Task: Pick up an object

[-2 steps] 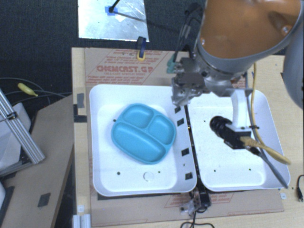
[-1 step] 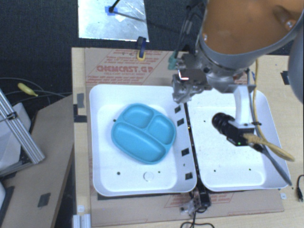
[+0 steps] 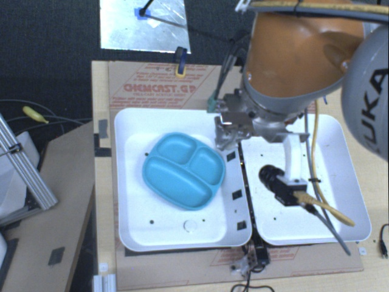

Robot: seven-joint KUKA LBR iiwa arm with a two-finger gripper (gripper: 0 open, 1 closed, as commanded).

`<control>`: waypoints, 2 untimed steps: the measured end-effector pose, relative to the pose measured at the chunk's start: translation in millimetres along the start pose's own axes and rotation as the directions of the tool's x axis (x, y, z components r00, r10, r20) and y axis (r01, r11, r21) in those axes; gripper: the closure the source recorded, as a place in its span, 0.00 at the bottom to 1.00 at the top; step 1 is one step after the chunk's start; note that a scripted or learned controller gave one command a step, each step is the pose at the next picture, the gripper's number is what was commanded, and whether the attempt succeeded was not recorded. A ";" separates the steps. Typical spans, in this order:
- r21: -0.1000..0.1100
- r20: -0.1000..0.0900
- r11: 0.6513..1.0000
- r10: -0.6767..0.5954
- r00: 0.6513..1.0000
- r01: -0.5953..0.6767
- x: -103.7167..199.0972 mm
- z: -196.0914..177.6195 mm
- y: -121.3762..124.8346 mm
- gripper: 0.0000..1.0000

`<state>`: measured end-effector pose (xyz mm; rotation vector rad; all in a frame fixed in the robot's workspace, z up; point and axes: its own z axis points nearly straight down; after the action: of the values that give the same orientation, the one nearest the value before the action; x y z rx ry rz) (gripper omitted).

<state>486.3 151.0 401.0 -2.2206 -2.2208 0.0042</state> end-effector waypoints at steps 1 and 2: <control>-0.015 -0.004 1.000 0.002 1.000 -0.002 -30.6 -90.9 0.6 1.00; 0.003 0.000 1.000 -0.004 1.000 0.004 -9.5 -5.0 -0.4 1.00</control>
<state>486.0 141.5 406.1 -2.2144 -2.2239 0.0076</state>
